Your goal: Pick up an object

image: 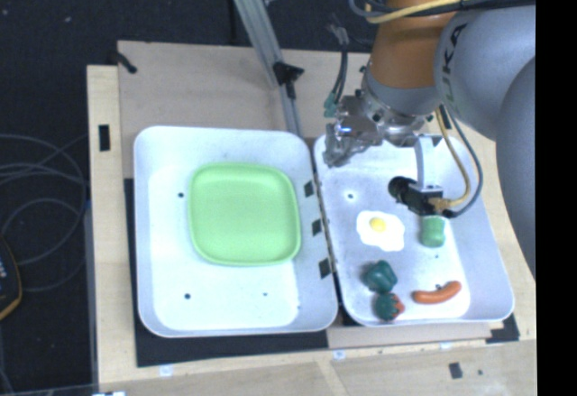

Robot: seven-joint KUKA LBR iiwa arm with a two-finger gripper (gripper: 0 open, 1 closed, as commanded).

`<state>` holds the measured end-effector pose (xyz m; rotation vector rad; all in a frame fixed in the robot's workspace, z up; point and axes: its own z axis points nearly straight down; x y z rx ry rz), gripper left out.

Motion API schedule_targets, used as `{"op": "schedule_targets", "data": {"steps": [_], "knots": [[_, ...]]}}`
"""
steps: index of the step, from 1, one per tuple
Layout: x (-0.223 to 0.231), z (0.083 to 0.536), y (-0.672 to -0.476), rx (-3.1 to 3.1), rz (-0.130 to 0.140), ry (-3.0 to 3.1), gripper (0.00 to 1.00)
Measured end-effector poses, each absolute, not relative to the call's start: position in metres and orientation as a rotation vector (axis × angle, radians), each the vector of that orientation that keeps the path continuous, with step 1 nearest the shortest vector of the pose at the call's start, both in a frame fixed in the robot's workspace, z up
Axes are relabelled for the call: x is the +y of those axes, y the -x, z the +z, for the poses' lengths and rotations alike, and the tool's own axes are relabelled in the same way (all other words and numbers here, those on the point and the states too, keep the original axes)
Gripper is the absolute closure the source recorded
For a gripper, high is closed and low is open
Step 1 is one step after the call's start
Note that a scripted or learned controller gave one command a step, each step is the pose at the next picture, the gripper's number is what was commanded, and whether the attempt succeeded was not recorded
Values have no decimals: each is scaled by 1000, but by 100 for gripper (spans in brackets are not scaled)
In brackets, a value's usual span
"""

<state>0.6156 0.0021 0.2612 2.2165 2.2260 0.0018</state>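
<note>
While your hand (347,140) hangs at the bin's far corner, grip state impossible to tell, nothing's beneath it. Swing toward the fried egg (380,230) below-right, then drop straight.

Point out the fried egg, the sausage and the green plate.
fried egg (380,229): camera view, on the yolk.
sausage (436,294): camera view, mid-length.
green plate (243,213): camera view, flat centre.

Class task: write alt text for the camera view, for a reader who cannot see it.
A grey and orange arm reaches over the right bin, which holds a fried egg, green pepper and sausage. The left bin holds a green plate.
</note>
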Motion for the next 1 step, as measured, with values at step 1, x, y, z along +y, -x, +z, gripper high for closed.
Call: {"op": "schedule_targets", "data": {"steps": [1], "knots": [[54, 244, -604, 2226, 0, -2218, 100]]}}
